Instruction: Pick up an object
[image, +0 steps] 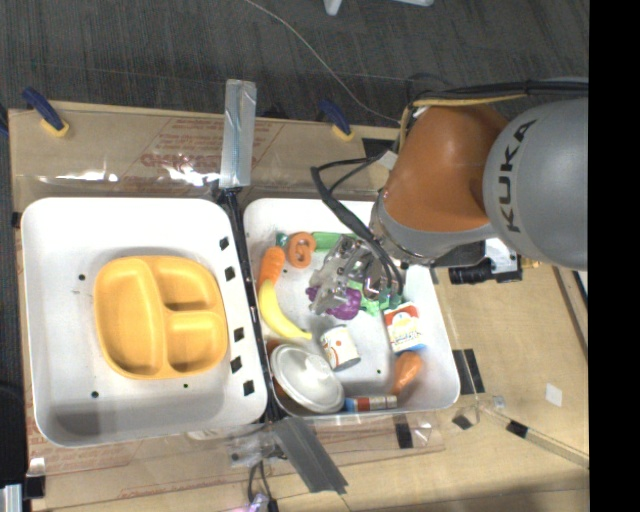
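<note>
My gripper (345, 272) is low inside the right bin (440, 345), among its clutter, under the grey arm with the orange band. It hangs directly over a purple object (334, 301), which pokes out just below it toward the front. A green piece (378, 298) lies at its right side. I cannot tell whether anything is held.
The right bin also holds a carrot (270, 265), a banana (278, 316), a green item with an orange cap (300, 244), a small white can (340, 347), a metal bowl (305, 378), a labelled bottle (402, 328) and a marker (370, 403). The left bin (50, 300) holds a yellow divided plate (160, 314).
</note>
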